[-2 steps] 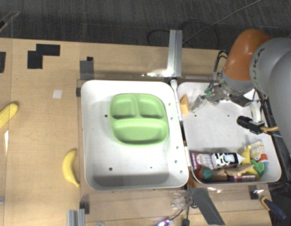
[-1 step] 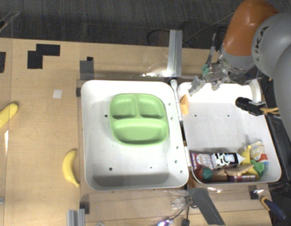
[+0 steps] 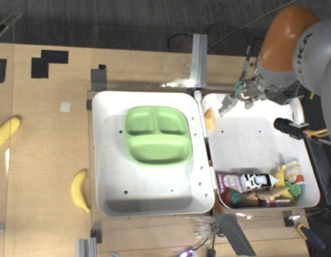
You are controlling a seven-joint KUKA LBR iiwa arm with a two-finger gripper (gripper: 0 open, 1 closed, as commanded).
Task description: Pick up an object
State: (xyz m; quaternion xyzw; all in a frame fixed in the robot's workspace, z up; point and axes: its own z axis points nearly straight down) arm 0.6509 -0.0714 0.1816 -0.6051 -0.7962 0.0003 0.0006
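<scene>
Two shallow white bins sit side by side on the wooden tabletop [image 3: 42,165]. In the left bin [image 3: 104,197], a green divided plastic plate [image 3: 157,134] lies toward the far edge. In the right bin [image 3: 251,138], a heap of small packaged items [image 3: 262,186] crowds the near edge, and a small orange piece [image 3: 209,119] rests against the left wall. On the tabletop left of the bins, a yellow banana [image 3: 80,190] lies just beside the left bin's near corner, and a yellow corn cob [image 3: 6,133] lies at the left edge.
</scene>
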